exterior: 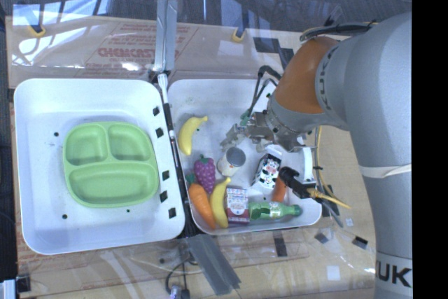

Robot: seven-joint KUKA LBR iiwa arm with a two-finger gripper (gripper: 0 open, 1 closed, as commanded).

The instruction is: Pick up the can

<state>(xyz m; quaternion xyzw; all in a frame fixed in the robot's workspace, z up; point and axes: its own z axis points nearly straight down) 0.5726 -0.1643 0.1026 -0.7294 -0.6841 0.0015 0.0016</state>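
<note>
The can [232,159] is small and pale with a grey round top. It stands upright in the middle of the right bin [210,91]. My gripper [247,138] hangs just above and to the right of it, close to its top. The fingers are spread apart with nothing between them, and the can is not held. The grey arm with its orange band [302,77] reaches in from the right and hides the bin's right side.
Around the can lie a yellow banana [190,133], purple grapes [204,169], a carrot [201,203], a second banana [220,201], a red box [236,205], a green bottle [276,211] and a cow-patterned carton [267,170]. The left bin holds a green divided plate [108,163].
</note>
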